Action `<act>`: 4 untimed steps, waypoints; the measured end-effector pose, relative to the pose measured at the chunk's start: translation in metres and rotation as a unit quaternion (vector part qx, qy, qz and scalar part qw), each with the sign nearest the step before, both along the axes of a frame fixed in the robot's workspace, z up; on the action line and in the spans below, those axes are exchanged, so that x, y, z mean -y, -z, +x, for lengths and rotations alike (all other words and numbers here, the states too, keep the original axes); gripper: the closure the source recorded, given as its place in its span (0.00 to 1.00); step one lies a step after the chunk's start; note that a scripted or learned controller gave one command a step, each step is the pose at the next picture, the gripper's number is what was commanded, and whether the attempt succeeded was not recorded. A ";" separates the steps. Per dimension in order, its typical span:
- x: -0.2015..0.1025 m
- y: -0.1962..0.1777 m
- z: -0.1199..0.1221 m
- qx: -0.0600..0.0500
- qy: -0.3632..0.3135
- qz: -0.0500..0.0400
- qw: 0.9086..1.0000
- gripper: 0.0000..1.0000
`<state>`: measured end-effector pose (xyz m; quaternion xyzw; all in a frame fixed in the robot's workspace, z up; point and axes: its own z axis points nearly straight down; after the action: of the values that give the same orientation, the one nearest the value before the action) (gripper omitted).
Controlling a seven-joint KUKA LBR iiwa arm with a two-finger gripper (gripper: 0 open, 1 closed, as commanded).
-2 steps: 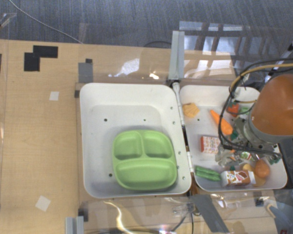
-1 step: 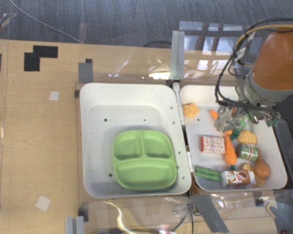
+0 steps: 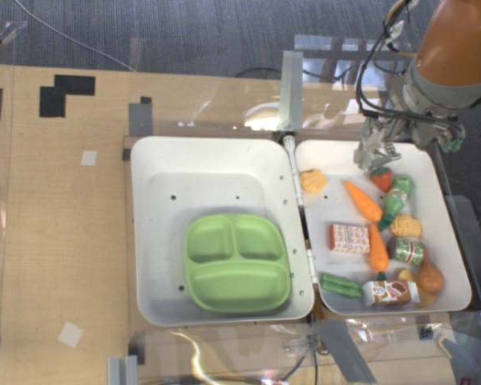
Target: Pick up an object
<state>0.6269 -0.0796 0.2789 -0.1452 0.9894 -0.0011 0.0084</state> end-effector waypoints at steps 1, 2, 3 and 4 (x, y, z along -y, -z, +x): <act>-0.001 -0.012 0.001 0.004 0.000 0.001 1.000 1.00; -0.002 -0.025 0.004 0.010 0.000 0.001 1.000 1.00; -0.003 -0.038 0.006 0.015 -0.001 0.002 1.000 1.00; 0.023 -0.022 0.044 -0.003 -0.061 -0.001 0.998 1.00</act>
<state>0.6705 -0.1026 0.3013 -0.2057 0.9786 -0.0006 0.0053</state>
